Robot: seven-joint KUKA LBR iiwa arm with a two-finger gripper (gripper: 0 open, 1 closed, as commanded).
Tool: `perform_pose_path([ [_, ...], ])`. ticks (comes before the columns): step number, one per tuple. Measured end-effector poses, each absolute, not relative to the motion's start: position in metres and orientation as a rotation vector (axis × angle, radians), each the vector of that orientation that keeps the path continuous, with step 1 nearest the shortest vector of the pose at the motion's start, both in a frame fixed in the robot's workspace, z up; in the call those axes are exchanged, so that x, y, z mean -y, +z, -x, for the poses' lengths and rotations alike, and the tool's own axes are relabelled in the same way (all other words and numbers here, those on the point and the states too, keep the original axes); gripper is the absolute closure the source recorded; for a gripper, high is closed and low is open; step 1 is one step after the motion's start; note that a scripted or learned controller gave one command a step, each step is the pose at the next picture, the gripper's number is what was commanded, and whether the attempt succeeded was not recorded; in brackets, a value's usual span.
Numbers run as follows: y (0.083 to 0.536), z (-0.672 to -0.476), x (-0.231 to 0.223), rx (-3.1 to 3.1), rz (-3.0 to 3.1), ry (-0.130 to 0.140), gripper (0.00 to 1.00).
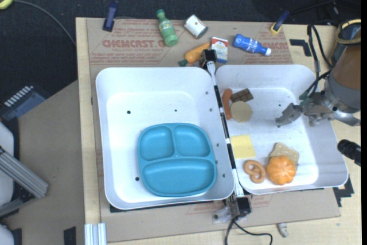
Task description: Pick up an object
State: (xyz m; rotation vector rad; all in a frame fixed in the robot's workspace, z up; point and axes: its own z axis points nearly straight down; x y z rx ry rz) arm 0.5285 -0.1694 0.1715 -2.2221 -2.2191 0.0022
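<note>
The right bin (269,74) holds several toy foods. A red sausage (227,102), a brown block (241,95) and a round tan cookie (241,113) lie near its left wall. A yellow cheese square (242,146) sits lower down. A pretzel (254,170), an orange fruit (281,170) and a bread piece (285,151) cluster at the front. My gripper (288,115) is over the bin's right middle, right of the cookie and above the bread piece. Nothing is seen in it.
The left bin (114,89) holds a blue divided plate (176,159). Behind the bins lie a green bottle (167,28), a white can (195,26), a blue bottle (251,45), a small carton (219,49) and an orange toy (195,54). Cables hang at the right.
</note>
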Motion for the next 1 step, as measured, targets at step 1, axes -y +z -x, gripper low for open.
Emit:
perform_pose_path([
  [1, 0.0923, -0.4819, 0.1563, 2.220, 2.222, 0.000, 0.00],
])
